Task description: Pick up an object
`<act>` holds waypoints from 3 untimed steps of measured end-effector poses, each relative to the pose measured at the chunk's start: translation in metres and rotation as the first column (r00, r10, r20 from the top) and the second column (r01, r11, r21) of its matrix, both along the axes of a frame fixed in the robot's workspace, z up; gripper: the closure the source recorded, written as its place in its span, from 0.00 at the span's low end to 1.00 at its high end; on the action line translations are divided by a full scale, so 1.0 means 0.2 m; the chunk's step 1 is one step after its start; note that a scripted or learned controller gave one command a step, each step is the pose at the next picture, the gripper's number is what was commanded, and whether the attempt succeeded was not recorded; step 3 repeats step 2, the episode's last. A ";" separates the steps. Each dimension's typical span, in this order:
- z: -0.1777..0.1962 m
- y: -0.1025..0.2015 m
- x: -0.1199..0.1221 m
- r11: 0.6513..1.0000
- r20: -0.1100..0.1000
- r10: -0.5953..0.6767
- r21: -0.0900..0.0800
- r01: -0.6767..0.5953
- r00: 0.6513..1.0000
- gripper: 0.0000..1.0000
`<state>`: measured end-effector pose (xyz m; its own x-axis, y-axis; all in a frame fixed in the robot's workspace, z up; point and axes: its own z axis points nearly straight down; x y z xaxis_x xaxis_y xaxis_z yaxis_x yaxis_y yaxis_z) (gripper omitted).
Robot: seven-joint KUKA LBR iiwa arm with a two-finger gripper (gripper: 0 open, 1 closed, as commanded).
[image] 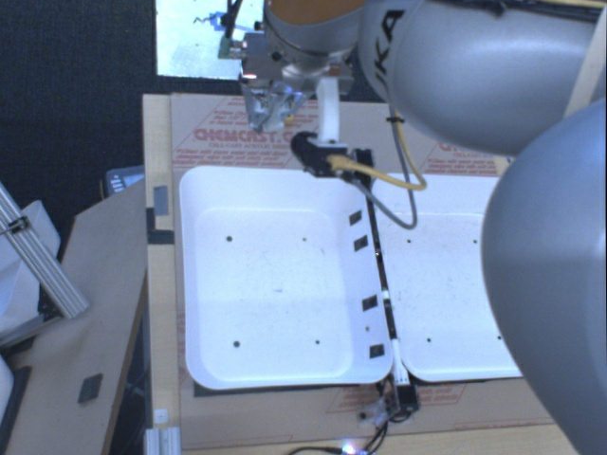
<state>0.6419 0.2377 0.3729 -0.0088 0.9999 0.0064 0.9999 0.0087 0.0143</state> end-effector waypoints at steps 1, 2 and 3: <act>0.57 -0.02 -0.08 1.000 0.000 -0.003 -0.001 0.003 1.000 1.00; 0.23 -0.12 0.14 1.000 -0.016 -0.010 -0.008 0.010 1.000 1.00; 0.23 -0.12 0.14 1.000 -0.016 -0.010 -0.008 0.010 1.000 1.00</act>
